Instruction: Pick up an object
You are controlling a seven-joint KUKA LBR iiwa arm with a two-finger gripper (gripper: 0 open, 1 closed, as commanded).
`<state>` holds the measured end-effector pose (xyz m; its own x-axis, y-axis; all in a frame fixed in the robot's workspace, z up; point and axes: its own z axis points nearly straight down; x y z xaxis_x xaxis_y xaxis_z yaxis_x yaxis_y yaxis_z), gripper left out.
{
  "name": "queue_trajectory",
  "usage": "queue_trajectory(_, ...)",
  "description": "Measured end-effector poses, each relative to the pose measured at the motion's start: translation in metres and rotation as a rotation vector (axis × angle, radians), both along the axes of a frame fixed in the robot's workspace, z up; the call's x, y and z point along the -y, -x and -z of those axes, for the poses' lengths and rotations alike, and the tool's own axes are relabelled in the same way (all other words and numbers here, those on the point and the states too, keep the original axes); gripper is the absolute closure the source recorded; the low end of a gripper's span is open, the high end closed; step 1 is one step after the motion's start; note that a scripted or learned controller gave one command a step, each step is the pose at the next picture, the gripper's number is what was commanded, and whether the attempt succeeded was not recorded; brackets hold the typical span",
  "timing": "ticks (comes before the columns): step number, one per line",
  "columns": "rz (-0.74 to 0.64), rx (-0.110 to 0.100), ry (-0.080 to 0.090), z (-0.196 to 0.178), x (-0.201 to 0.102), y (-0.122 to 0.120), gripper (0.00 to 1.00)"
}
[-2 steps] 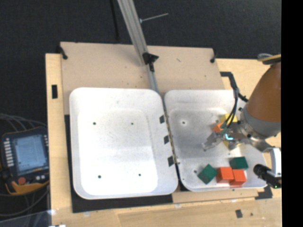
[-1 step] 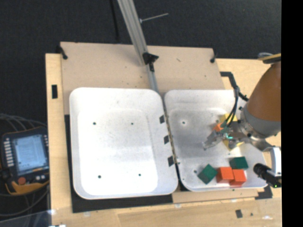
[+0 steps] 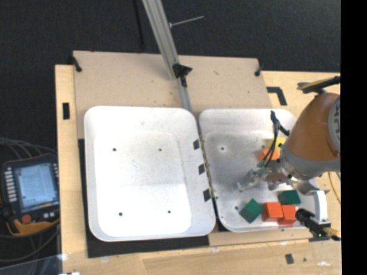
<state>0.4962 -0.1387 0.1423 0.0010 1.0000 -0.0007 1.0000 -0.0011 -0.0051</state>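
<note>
Currently, a green block (image 3: 250, 211) lies at the near edge of the right bin (image 3: 229, 130), with an orange block (image 3: 274, 211) just to its right and a second green block (image 3: 289, 197) beyond. Above them hangs the gripper (image 3: 250, 180); its state cannot be determined. The left bin (image 3: 97, 130) adjoins.

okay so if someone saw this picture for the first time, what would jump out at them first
The bulky orange-banded arm leaning in from the right over the right bin, its gripper low above the bin floor. Next, the green block and orange block bunched at that bin's near edge.
</note>
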Motion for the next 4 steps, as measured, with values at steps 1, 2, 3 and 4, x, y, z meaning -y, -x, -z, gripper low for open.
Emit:
queue_trajectory(1, 0.0, 0.008, 0.002, 0.046, 0.002, -0.001, 0.0)
queue_trajectory(2, 0.008, 0.012, 0.0, 0.033, 0.002, -0.002, 1.0)
queue_trajectory(3, -0.002, 0.011, 0.001, -0.01, 0.003, -0.002, 1.0)
queue_trajectory(4, -0.004, 0.013, 0.001, -0.068, 0.004, 0.005, 1.0)
